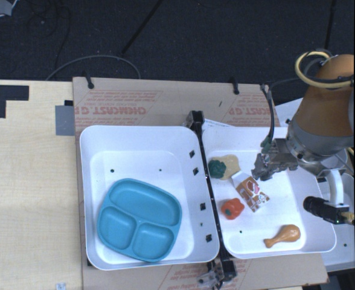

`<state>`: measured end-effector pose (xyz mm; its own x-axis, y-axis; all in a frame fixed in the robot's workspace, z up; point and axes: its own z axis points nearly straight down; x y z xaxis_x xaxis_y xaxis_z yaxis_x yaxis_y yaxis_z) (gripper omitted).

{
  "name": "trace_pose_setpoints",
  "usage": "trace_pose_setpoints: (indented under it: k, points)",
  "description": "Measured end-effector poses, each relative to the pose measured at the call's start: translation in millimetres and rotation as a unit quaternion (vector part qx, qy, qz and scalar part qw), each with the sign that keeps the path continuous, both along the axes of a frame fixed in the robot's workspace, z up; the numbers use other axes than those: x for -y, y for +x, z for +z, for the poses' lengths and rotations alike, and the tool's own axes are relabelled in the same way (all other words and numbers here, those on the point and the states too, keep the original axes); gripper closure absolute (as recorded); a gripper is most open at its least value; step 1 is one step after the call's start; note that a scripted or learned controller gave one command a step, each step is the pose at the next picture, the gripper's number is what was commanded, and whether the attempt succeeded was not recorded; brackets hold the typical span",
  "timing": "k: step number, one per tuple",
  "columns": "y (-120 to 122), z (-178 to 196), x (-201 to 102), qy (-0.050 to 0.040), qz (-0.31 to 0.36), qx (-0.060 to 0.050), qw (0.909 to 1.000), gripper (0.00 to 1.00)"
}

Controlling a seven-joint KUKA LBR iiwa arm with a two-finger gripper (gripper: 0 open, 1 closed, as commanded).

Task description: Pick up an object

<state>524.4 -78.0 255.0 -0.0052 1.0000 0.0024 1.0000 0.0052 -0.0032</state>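
We are looking down on a pale wooden bench [26, 192] with a dark floor and loose cables running across the top of the frame, and a cardboard sheet [165, 101] lying under two shallow white bins in the middle. The left bin [135, 139] is carrying a blue divided plate [140, 219] in its lower half. The right bin [286, 243] is holding the pickable things: a green-and-cream lump [221, 166] near its upper left, a small printed packet [252, 192] at its centre, a red tomato-like piece [232, 208] just below and left of the packet, and a tan drumstick shape [282, 235] toward the lower right.

The arm is reaching in from the right edge, and the gripper [265, 167] is hanging over the upper middle of the right bin, just above and right of the packet. The view is too dark and cluttered there for us to tell how the claw is set, spread or pressed together, so we are leaving that open. As far as we are able to judge, nothing is being lifted: all four items are resting on the bin floor, so the pick is not yet done.

The packet is probably the nearest target. The tomato piece is crowding its lower left side, and the divider [203, 180] between the bins is standing near the green lump
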Motion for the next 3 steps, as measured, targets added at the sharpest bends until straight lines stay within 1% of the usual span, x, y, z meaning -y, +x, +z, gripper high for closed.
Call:
trace_pose_setpoints:
  k: [1,2,3]
  points:
    - [8.3,-15.7,-53.4,-0.0002,0.000,-0.001,1.0000,1.00]
    - [6.6,-26.5,-101.9,-0.0005,-0.001,-0.001,1.0000,1.00]
    - [23.7,-28.4,-153.0,-0.0009,-0.001,0.000,1.0000,1.00]
